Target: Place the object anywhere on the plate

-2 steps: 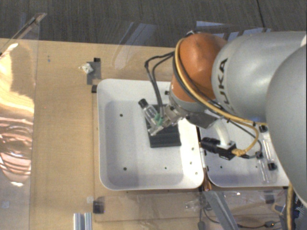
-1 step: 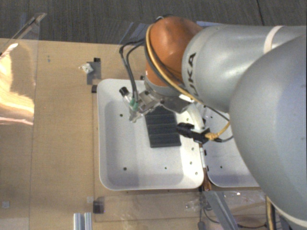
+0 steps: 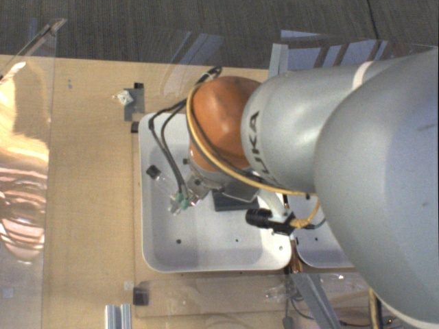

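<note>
The grey, smooth-shelled arm (image 3: 329, 177) with its glossy orange band (image 3: 219, 118) hangs over the left white bin (image 3: 158, 245) on the pale wooden bench (image 3: 82, 184), covering most of its floor; the object, its long axis and the plate are hidden

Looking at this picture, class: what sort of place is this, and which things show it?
Probably a robotics lab or test cell: a big grey KUKA arm with an orange band reaches over shallow white bins on a pale wooden bench with clear guard panels.
</note>
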{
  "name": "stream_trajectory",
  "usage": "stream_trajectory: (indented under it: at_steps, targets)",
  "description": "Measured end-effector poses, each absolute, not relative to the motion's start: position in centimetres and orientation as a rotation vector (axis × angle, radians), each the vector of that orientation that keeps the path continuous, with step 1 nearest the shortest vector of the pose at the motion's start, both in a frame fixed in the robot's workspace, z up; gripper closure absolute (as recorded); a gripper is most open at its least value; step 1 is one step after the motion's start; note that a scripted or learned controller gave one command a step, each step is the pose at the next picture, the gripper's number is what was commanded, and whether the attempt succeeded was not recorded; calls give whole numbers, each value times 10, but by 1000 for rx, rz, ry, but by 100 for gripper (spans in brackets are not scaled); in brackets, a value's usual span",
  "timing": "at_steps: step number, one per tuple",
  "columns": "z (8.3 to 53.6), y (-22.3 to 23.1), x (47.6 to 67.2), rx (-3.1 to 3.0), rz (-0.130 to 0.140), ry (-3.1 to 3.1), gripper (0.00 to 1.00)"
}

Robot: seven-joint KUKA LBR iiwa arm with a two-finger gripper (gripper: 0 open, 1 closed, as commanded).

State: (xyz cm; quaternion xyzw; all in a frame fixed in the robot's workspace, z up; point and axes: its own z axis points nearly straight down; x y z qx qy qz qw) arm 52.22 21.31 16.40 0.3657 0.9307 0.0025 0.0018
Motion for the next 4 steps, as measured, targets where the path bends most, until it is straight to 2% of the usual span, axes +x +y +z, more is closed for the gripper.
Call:
stream_trajectory:
  at_steps: [1, 2, 3, 4]
  targets:
    - [192, 227, 515, 692, 9, 3057, 100]
    - [109, 231, 488, 1360, -4, 2830, 100]
    - [91, 191, 565, 1161, 16, 2902, 100]
    - [90, 200, 623, 372, -18, 3103, 100]
